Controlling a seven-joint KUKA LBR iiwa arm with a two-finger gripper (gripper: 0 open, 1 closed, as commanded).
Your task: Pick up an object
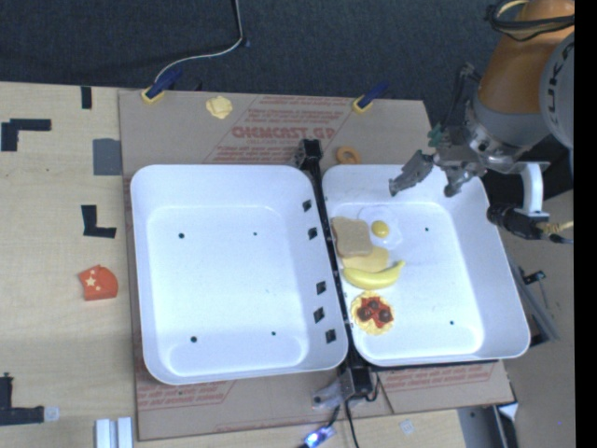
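Observation:
The right bin [466, 278] holds several toy foods along its left side: a tan bread slice [352, 237], a fried egg [381, 230], a yellow banana [373, 273] and a small round pizza with red topping [374, 314]. My gripper [431, 180] hangs over the bin's far edge, up and to the right of the egg. Its two dark fingers [408, 174] are spread apart with nothing between them. The grey arm with its orange band [522, 45] comes in from the upper right.
The left bin [224, 269] lies beside the right one, with a black divider [320, 250] between them. Outside the bins are a yellow piece [219, 107], a small ring [347, 156] on the cardboard, and a red piece [99, 283] at far left.

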